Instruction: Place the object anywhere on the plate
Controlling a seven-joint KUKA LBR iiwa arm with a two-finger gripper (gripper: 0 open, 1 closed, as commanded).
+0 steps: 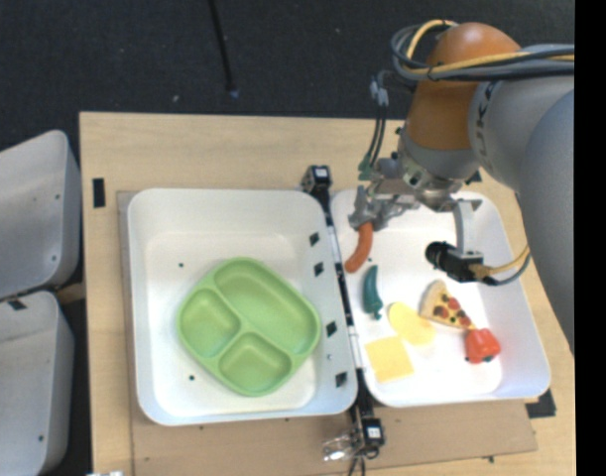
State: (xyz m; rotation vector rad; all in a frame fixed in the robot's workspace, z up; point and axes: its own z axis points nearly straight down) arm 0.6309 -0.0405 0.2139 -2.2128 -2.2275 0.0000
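A light green plate [248, 325] with three compartments lies in the left bin [154, 216]. My gripper [367, 218] is over the near-left part of the right bin [511, 365], close to the divider between the bins. It is shut on the top end of a curved orange sausage [357, 251], which hangs down from the fingers beside the divider. The plate is to the lower left of the gripper, apart from it.
In the right bin lie a teal pod-shaped piece [370, 292], a yellow square slice [389, 358], a pale yellow round piece [412, 323], a pizza slice [445, 307] and a red piece [482, 345]. A black cable part [451, 258] hangs by the wrist.
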